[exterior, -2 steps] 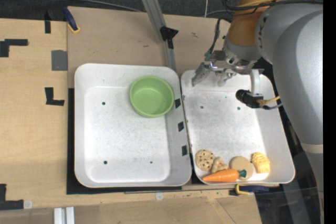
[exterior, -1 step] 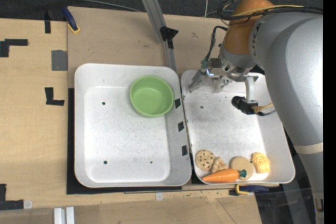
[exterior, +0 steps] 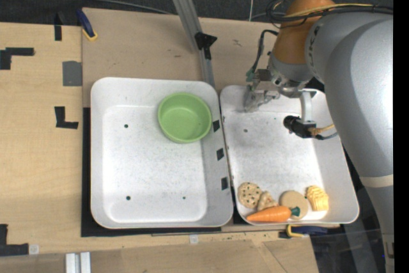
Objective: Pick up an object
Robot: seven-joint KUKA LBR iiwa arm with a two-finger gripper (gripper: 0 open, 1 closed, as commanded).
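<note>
Now | gripper (exterior: pixel 254 101) low at right bin's (exterior: pixel 332 166) far rim; whether its grip is open or closed: cannot tell | carrot (exterior: pixel 273 214), cookie (exterior: pixel 248 194) near edge | green bowl (exterior: pixel 185 117) in left bin (exterior: pixel 112 156)
</note>
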